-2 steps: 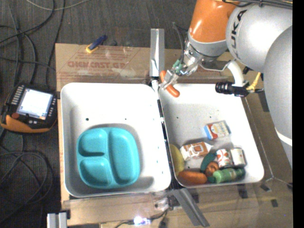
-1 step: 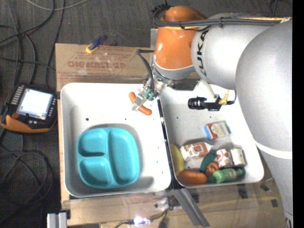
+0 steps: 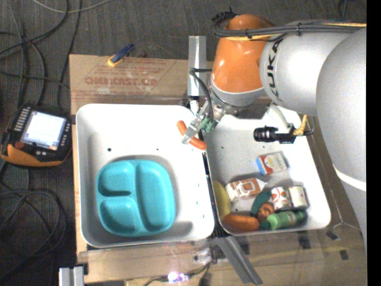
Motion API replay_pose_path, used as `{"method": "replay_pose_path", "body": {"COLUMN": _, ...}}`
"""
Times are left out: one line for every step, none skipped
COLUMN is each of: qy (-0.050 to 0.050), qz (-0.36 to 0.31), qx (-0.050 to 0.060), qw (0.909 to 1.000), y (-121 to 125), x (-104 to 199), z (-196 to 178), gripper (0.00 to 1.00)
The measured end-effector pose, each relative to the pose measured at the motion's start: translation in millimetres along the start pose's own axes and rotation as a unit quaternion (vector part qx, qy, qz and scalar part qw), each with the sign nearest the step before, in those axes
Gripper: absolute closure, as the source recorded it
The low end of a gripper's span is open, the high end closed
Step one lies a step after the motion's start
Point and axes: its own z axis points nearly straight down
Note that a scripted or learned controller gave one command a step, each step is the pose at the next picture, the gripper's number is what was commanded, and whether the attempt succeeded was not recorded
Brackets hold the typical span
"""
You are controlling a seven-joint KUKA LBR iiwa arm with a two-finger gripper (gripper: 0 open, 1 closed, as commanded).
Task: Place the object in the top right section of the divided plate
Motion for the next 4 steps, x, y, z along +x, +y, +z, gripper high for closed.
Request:
{"method": "replay_pose_path", "body": {"qy": 0.000, "qz": 0.027, "qx": 0.000, "qw": 0.9996, "y": 66, "x": 11, "z": 0, "gripper": 1.00}}
{"method": "replay_pose_path", "body": {"qy": -0.003, "qz": 0.019, "qx": -0.004, "qw": 0.9998, "y": 87, "x": 69, "z": 94, "gripper": 1.00}}
{"method": "replay_pose_path", "body": {"qy": 0.000, "qz": -0.186, "qx": 0.000, "qw": 0.9826, "y": 133, "x": 103, "z": -12, "gripper": 1.00}}
{"method": "replay_pose_path", "body": {"qy": 0.001, "qz": -0.070, "qx": 0.000, "qw": 0.9976, "y": 106, "x": 169, "z": -3, "gripper": 1.00}}
